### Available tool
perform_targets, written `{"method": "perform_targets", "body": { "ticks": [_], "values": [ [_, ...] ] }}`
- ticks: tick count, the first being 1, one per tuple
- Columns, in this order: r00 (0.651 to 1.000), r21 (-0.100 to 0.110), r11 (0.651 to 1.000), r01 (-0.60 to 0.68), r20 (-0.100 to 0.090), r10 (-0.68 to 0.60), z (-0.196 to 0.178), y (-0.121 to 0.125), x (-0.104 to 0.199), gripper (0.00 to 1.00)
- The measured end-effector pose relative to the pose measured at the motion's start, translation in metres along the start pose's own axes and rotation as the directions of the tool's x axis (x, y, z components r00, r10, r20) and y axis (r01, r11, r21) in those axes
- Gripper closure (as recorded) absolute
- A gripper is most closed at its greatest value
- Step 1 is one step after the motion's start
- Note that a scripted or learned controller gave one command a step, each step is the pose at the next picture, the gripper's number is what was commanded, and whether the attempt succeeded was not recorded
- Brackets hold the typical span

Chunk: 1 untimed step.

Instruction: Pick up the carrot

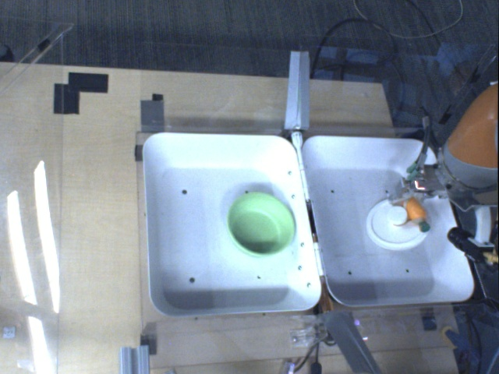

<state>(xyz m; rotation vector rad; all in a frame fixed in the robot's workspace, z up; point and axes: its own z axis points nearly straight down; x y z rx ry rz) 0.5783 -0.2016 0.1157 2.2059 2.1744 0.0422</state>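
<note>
We see the arm (474,142) reaching in from the right, its orange band over the far right corner of the right bin (355,275). The hand (419,184) sits low at that bin's right side, just above the carrot (415,209). The metal parts at its tip are small and blurred, so we cannot tell whether the hand is released or clenched, nor whether it touches the carrot.

The carrot lies directly below the hand, on the near side of it. It is orange with a small green end pointing toward the bin's right wall. It rests on the upper right part of a white plate (390,234), next to a small white lump whose nature we cannot make out. The plate lies flat on the bin floor, below and slightly left of the hand.

Well to the left of the hand, across the divider between the two bins, the left bin (179,287) holds a green bowl (261,223), upright, toward that bin's right side. Both bins sit side by side on the wooden desk (86,209). Behind the hand, beyond the desk's far edge, cables (394,14) trail over dark floor.
</note>
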Motion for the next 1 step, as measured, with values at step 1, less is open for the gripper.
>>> {"method": "perform_targets", "body": {
  "ticks": [1],
  "values": [
    [0.969,0.04,0.968,0.247,-0.022,-0.247,-0.0917,-0.0505,0.1076,1.0]
  ]
}}
